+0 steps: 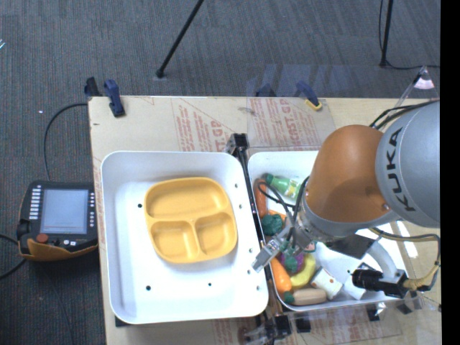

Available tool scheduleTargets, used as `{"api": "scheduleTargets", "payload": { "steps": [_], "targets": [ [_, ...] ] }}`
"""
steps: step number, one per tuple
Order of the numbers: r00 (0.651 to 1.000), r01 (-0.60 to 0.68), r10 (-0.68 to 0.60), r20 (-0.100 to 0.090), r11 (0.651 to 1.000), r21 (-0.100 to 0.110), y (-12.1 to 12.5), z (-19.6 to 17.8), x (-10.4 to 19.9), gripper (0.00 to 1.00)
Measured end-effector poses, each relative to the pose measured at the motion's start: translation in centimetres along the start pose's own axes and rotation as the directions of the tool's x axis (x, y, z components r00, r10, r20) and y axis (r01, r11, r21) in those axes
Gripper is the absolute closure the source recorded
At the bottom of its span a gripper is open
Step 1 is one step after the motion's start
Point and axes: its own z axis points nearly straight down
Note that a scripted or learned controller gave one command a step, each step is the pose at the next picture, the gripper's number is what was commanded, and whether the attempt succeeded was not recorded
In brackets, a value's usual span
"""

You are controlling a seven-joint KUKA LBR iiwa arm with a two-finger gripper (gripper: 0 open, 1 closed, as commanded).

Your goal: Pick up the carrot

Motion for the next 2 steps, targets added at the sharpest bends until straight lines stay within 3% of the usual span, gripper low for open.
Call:
{"api": "scheduleTargets", "payload": {
  "steps": [1, 2],
  "targets": [
    [1.0, 0.01, -0.01, 0.001, 1.0, -0.001, 0.3, 0.0, 0.5, 0.0],
    [0.984, -0.178, 0.178, 0.003, 0.984, -0.004, 2.9, -0.1, -7.4, 0.0]
  ]
}}
